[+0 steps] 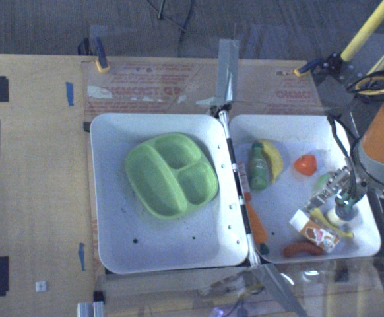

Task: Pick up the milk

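Divided plate (172, 175) in left bin (113, 243); milk (315, 230) in right bin (291, 127)

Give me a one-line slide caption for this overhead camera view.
Gripper hovers over the milk carton in the right bin; a green plate sits in the left bin.

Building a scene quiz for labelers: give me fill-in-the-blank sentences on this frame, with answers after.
1. The green divided plate lies in the ____ bin.
2. The milk carton lies in the ____ bin.
3. The green bottle lies beside a ____ banana.
4. The gripper hovers just above the ____.

Answers: left; right; yellow; milk carton
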`<state>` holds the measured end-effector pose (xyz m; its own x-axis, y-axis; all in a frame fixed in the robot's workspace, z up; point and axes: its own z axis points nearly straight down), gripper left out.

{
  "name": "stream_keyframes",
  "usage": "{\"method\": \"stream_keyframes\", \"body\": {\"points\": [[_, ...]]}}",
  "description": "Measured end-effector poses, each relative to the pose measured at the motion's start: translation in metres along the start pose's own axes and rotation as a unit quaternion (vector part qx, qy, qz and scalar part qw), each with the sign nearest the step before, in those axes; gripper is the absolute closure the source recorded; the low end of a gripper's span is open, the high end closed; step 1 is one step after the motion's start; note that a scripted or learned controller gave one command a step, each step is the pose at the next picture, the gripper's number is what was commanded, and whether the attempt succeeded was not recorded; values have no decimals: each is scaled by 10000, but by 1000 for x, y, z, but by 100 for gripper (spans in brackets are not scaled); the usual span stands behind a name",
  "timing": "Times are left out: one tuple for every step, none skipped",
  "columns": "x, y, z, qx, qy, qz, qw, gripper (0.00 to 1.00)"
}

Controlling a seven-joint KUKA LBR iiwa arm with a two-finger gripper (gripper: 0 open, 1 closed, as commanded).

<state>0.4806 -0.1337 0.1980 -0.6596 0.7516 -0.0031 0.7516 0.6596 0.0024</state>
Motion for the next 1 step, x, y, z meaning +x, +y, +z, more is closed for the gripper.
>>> {"method": "stream_keyframes", "body": {"points": [[0, 0, 0, 0, 0, 1, 10000, 0]]}}
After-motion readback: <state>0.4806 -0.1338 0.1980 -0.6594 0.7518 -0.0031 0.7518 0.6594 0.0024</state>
